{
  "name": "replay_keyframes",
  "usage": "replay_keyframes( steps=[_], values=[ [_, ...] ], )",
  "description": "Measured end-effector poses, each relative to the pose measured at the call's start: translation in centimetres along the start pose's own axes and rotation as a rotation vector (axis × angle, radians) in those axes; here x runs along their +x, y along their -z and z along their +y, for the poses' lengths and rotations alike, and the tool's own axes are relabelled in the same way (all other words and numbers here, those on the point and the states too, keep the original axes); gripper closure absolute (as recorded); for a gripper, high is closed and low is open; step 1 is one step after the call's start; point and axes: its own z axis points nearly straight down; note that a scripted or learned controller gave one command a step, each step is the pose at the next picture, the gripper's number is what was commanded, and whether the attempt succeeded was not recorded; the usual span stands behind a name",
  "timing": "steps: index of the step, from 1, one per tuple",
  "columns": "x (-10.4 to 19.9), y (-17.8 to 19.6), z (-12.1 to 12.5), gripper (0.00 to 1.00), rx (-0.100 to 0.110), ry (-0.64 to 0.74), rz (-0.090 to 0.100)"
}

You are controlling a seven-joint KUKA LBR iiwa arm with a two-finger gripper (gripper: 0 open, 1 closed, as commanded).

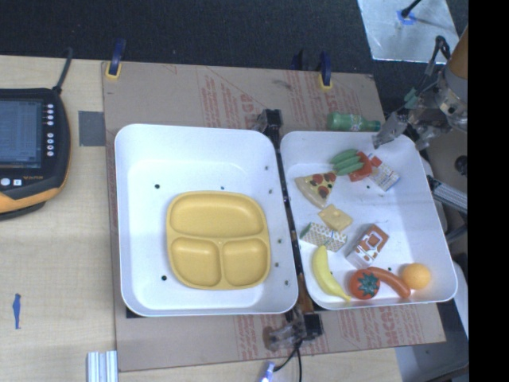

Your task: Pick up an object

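The right white bin (429,213) holds several toy foods: a pizza slice (316,186), a green pod (346,161) against a red piece (367,166), a small grey packet (385,178), a cheese cube (336,217), a banana (324,272), a red-and-white carton (367,245), a tomato (363,285) and an orange (415,277). My gripper (407,132) hangs over the bin's far right corner, above and to the right of the red piece. It is open, with nothing between its fingers.
The left bin (143,157) carries a yellow divided plate (216,239). A green bottle (354,122) lies on the cardboard just behind the right bin. A teach pendant (28,150) rests at the bench's left edge. Clamps hold the cardboard's far edge.
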Motion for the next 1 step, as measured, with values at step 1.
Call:
replay_keyframes(
  steps=[1],
  values=[
    [-0.45,-9.35,0.19,0.0,-0.008,-0.002,0.001]
  ],
)
